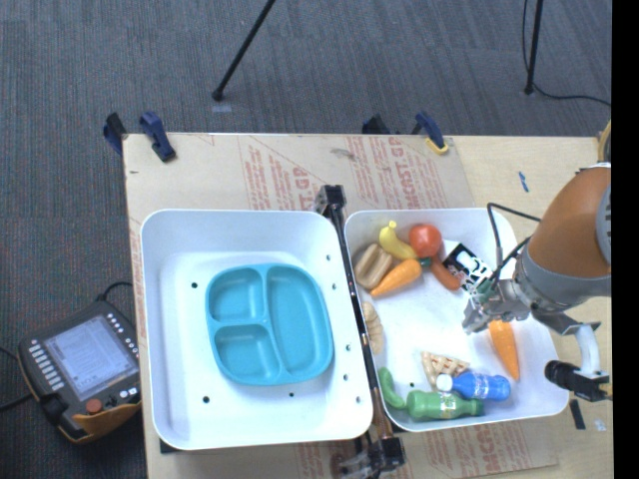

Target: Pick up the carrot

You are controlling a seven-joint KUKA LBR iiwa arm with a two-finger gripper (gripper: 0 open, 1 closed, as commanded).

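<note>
Lowest in the camera view, along the near wall of the right bin (539, 405), lie a green bottle (439, 404) and a blue bottle (483, 385), end to end, with a pizza slice (440, 366) just behind them. Right of these, by the bin's right wall, lies a carrot (505, 348), tip toward the near edge. The claw (480, 312) hangs just beside its upper end, at the carrot's left; whether its fingers are apart or together cannot be told, and nothing can be seen between them. Behind the claw the grey arm with its orange band (571, 230) reaches in from the right. At the far end of the same bin sit a second carrot (397, 278), a banana (395, 242), a tomato (425, 239) and a bread roll (372, 261), clustered close. The left bin (170, 267) holds a blue divided plate (269, 323). Both bins stand on the table (240, 173), which is topped with cardboard.
</note>
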